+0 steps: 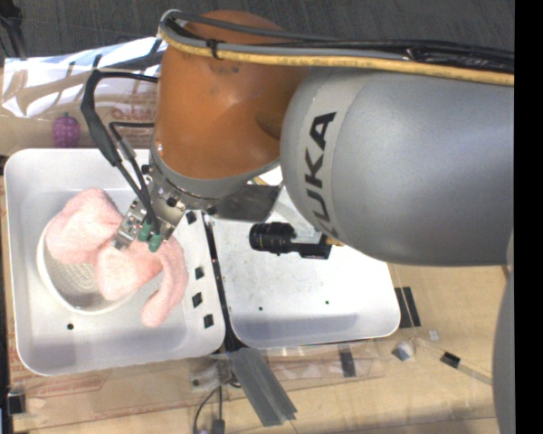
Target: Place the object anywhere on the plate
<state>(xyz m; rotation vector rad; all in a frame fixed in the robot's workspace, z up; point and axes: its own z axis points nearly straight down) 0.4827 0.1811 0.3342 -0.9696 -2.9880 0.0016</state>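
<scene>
Where pink cloth (83, 226) drapes, plate (72, 289) mostly hidden

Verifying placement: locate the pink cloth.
Camera view: the pink cloth lies in the left bin, draped over the plate, one end trailing off its right rim, beside the end effector.

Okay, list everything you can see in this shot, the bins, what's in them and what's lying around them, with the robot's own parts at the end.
bench: one, tan, under both bins
left bin: one, white, left half of the bench
right bin: one, white, right beside it
plate: one, pale grey, in the left bin
pink soft object: one, pink, draped over the plate, one end trailing onto the bin floor
purple thing: one, purple, on the bench behind the left bin
plastic sheet: one, clear and shiny, far left of the bench
tape strips: several, grey, in front of the bins
arm: one, grey with orange band, from the right
gripper: one, at the pink soft object
</scene>
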